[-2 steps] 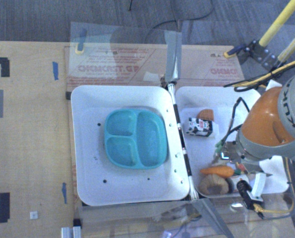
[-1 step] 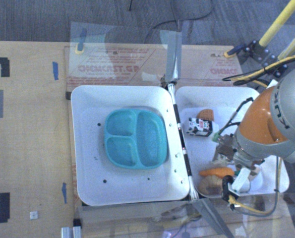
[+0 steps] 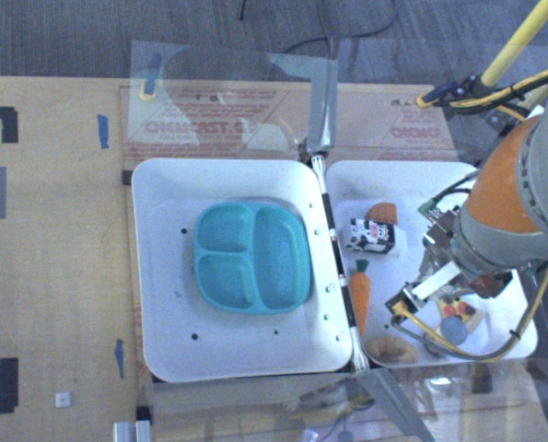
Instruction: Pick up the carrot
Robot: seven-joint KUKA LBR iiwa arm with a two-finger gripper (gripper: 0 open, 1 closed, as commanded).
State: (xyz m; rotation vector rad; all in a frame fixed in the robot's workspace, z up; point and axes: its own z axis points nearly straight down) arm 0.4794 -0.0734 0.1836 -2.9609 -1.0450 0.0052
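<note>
The carrot [image 3: 359, 289] is orange with a small green top. It lies lengthwise along the left wall of the right bin [image 3: 412, 175], tip toward the front. My gripper [image 3: 439, 251] hangs over the middle of that bin, to the right of the carrot and apart from it. The grey wrist and orange band cover it from above. Nothing of the carrot is lifted; it rests on the bin floor.
Just behind the carrot lie a black-and-white carton [image 3: 372, 235] and a brown piece [image 3: 382, 214]. A tan round piece [image 3: 390, 348] sits at the front, and a multicoloured toy [image 3: 458, 317] lies under the wrist. The left bin [image 3: 163, 247] holds a teal divided plate [image 3: 252, 256].
</note>
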